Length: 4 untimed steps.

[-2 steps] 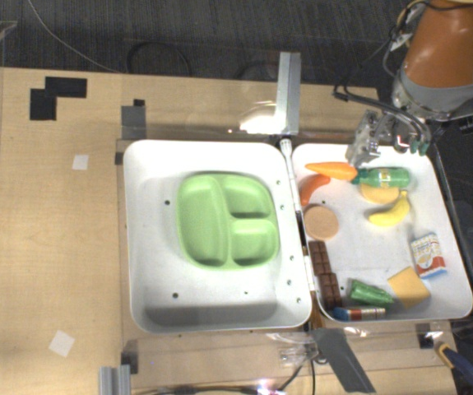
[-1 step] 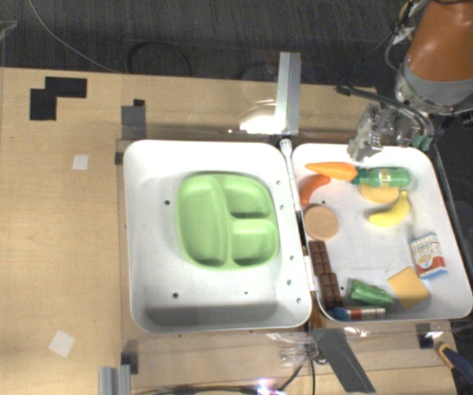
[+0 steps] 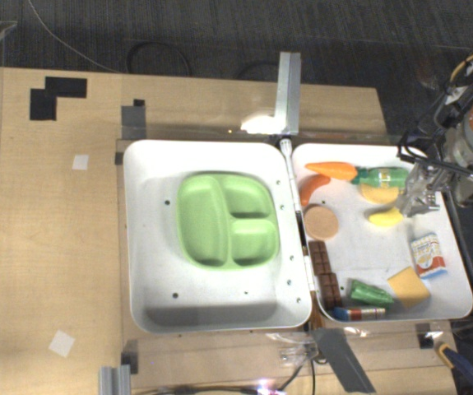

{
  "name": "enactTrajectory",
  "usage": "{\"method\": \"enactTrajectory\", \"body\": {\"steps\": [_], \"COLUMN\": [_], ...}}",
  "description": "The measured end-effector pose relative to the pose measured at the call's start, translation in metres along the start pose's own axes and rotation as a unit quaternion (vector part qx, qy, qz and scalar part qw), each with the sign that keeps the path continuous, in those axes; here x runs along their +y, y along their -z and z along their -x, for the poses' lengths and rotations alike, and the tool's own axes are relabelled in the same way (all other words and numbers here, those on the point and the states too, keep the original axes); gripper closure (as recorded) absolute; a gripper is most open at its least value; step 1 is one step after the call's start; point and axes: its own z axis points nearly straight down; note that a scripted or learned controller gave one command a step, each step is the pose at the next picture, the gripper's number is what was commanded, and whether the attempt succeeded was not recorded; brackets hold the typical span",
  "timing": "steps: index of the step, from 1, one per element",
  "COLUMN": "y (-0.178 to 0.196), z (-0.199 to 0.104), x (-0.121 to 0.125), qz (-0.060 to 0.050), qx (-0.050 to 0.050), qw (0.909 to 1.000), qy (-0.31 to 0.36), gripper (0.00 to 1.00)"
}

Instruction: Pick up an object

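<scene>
- Nearest the camera, along the front wall of the right bin (image 3: 458, 303), lay one dark chocolate-like bar (image 3: 324, 275), one green packet (image 3: 371, 291), one thin red-and-blue marker-like stick (image 3: 361, 312) and one yellow wedge (image 3: 408, 286); none of them was touched.
- A little farther back sat one small white carton with red print (image 3: 428, 254) near the right wall and one round tan disc (image 3: 321, 221) near the left wall.
- In the left bin (image 3: 137, 245) there was one green divided tray (image 3: 225, 219) and nothing else that I could make out.
- The tool (image 3: 418, 197) hung low over the middle-right of the right bin, just beside one small yellow piece (image 3: 385, 216). Its fingers pointed down beside the piece, not around it, and I could not tell whether they were spread or closed (the view was too coarse there).
- The step looked like the approach to a grasp, with nothing lifted yet. The next move would call for centring over the yellow piece and dropping straight down.
- Farthest back lay one orange-yellow rounded thing (image 3: 377, 193), one green bottle (image 3: 382, 175), one carrot-like orange piece (image 3: 331, 169) and one red-orange piece (image 3: 309, 188).
</scene>
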Motion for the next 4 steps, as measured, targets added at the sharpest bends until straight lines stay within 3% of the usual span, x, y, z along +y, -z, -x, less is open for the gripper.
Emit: {"method": "enactTrajectory", "body": {"steps": [1, 2, 3, 4], "y": [-0.02, -0.006, 0.005, 0.006], "z": [0.055, 0.109, 0.112, 0.111], "x": [-0.04, -0.036, -0.036, -0.037], "qz": [0.001, 0.001, 0.001, 0.001], "qx": [0.0, -0.002, -0.002, -0.002], "qw": [0.9999, 0.999, 0.9939, 0.9803], "qy": [0.016, 0.045, 0.111, 0.197], "gripper": [1.0, 1.0, 1.0, 1.0]}}
